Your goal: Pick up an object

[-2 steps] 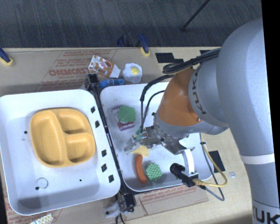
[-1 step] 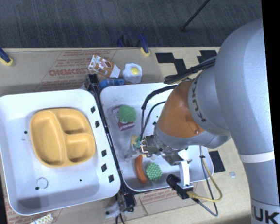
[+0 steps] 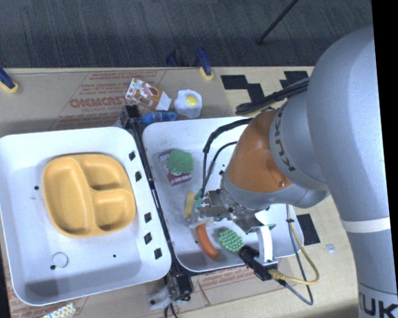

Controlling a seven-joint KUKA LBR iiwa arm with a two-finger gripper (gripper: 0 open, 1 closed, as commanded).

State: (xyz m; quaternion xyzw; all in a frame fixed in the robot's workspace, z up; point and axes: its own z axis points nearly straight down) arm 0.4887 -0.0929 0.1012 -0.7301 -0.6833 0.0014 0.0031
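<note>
- In the right bin (image 3: 162, 193), the gripper (image 3: 210, 212) is hanging low over a cluster of small items; its grip is hidden from here, so I cannot tell its state.
- An orange carrot-like piece (image 3: 207, 242) is lying just below it, touching a green studded object (image 3: 230, 240).
- A yellow piece (image 3: 189, 203) is sitting beside it.
- A yellow divided tray (image 3: 89, 193) is resting in the left bin (image 3: 9, 206).

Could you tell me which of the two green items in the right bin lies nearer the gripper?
The green textured piece by the orange carrot, beside the gripper; the other green item lies farther up.
</note>
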